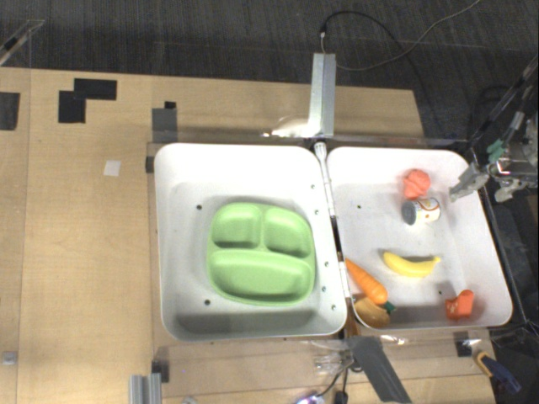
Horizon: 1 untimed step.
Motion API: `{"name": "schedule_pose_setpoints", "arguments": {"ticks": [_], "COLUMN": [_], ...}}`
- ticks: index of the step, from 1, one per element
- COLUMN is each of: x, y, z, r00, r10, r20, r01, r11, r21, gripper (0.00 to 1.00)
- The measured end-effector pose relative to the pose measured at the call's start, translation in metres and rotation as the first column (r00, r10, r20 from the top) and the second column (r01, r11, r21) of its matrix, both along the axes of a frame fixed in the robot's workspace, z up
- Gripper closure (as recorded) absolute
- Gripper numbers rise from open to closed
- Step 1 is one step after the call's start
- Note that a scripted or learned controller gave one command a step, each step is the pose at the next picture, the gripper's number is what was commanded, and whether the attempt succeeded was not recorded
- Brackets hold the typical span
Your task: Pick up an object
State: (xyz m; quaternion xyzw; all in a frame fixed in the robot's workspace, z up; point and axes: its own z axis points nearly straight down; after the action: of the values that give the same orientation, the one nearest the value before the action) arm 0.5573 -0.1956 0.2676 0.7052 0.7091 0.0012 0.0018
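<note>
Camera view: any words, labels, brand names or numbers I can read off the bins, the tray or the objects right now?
None can be read.
Green tray: plain, no marking.
Banana, carrot, small white and grey object: any print is too small and blurred to tell.
Black patches on the bench: solid shapes, no lettering.

1. At the right edge you see the robot's pale grey metal gripper assembly (pixel 497 171), blocky and angular.
2. You can pick out one slim, light grey finger-like bar (pixel 466 183) jutting from it.
3. Thin dark cables (pixel 504 103) run above it, with a small teal-green marking (pixel 495 150) beside them.
</note>
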Motion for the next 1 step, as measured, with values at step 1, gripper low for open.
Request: {"name": "schedule_pose_setpoints", "arguments": {"ticks": [1], "x": [0.0594], "y": [-0.009], "z": [-0.0741], "r00": [0.962], "r10": [-0.274], "r20": [0.0], "r01": [0.274], "r11": [0.962], "r21": [0.001], "gripper": [0.0]}}
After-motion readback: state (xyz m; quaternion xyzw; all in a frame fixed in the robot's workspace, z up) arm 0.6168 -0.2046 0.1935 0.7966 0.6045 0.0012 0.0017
